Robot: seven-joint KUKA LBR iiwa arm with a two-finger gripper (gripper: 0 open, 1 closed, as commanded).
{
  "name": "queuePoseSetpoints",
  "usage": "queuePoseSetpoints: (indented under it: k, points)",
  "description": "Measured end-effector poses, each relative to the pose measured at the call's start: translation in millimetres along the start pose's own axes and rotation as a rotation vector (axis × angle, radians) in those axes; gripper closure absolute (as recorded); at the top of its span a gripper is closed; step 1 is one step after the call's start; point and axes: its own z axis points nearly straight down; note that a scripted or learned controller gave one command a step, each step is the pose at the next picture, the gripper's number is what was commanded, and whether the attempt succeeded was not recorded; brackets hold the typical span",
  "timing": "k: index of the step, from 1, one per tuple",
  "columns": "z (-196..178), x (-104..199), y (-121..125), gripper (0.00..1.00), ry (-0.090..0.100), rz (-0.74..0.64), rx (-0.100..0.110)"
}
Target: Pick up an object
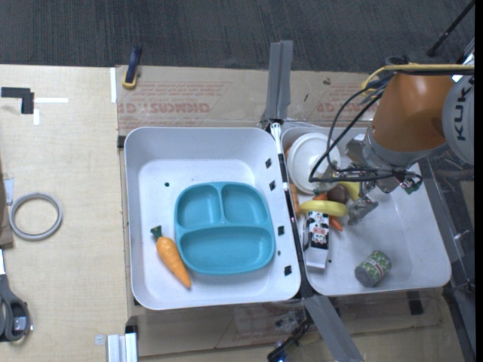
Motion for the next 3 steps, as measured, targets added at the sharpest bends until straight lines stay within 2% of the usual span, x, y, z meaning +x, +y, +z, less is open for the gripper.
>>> queuePoseSetpoints:
  k: [1, 2, 3]
  points:
    - [-10.4, -1.6, -0.9, 1.0, -0.005, 0.002, 0.003]
    - [-114.2, -39.0, 44.2, 1.0, -0.001, -0.034, 0.0]
    - [-213.6, -44.6, -36.2, 1.0, -0.002, -0.039, 0.002]
